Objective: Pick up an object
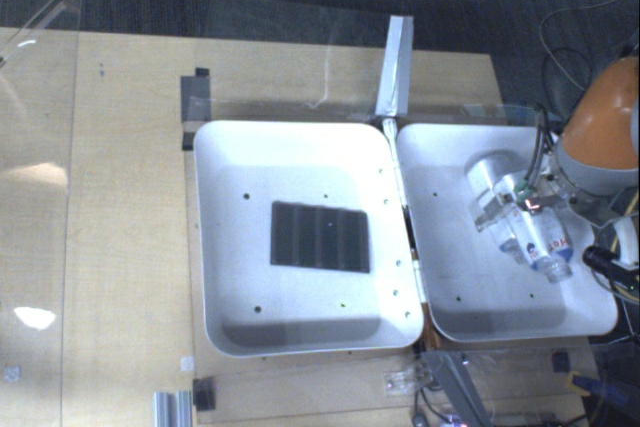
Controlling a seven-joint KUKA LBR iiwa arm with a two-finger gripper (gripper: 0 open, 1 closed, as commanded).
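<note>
A clear plastic bottle (pixel 538 243) lies on its side in the right bin (pixel 450 285), its cap end pointing toward the bin's front right corner. My gripper (pixel 508 202) hangs low over the right bin, right at the bottle's upper end; glare and the bottle's transparency blur the contact. The arm's orange band (pixel 603 127) sits above it at the right edge. A dark ribbed rectangular pad (pixel 320 237) lies flat in the middle of the left bin (pixel 225 175).
The two white bins meet at a raised divider (pixel 405 215). A metal post (pixel 394 80) stands behind that joint. Cables (pixel 610 265) run along the right bin's right side. Bare wooden bench (pixel 100 215) stretches to the left.
</note>
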